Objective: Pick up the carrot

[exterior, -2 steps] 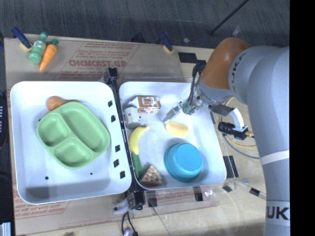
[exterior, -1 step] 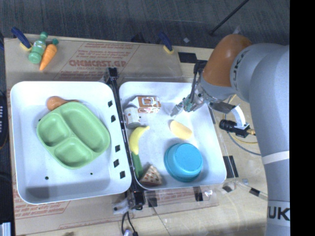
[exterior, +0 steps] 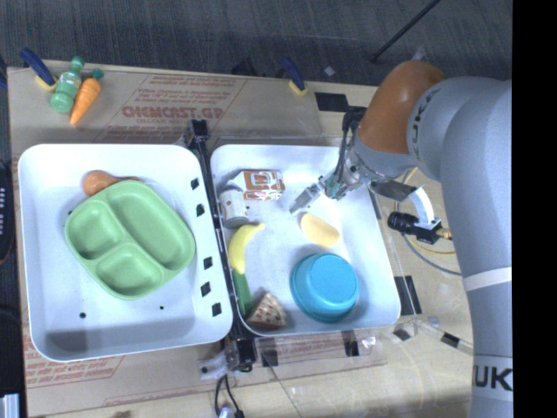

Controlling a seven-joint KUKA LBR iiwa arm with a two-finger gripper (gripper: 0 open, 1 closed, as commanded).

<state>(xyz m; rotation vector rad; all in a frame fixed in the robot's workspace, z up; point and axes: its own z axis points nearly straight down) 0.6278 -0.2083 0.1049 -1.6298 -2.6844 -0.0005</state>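
Right white bin (exterior: 370, 233), claw (exterior: 320, 192) above its floor, grip state unclear, nothing visibly held.

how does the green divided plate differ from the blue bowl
The green divided plate lies in the left bin; the blue bowl sits in the right bin. The plate is light green, wide and split into three compartments; the bowl is blue, round and smaller across. An orange object pokes out behind the plate, while the bowl has a pale yellow piece just above it. Both hold nothing visible.
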